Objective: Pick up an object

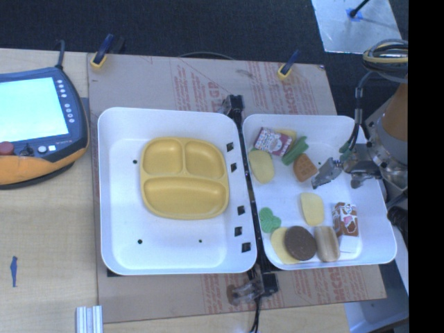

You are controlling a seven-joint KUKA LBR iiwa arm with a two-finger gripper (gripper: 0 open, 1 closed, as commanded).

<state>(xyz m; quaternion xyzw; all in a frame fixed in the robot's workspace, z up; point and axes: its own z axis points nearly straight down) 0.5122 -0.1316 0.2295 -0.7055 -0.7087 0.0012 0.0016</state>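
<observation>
Since nothing sits between the jaws, the pick has yet to happen, as I read it: every piece lies loose in the right bin (374, 255). Nearest the gripper (331, 173) is an orange-brown wedge (304, 167), flat on the bin floor just to its left, with a green strip (295, 150) against it and a red-and-white packet (272, 141) beyond. A pale yellow slice (261, 165) lies near the bin's left wall. Further down are a yellow oval (312, 208), a dark round cookie (300, 242), a tan roll (326, 243), a small printed pack (345, 220) and a green piece (268, 220). The jaws hang low over the bin, seemingly spread a little and holding nothing, though the metal blurs together. What's left is the whole grasp and lift. The left bin (118, 255) carries a yellow divided tray (184, 177). A pendant (38, 127) rests on the worktop (41, 255) at the far left.
</observation>
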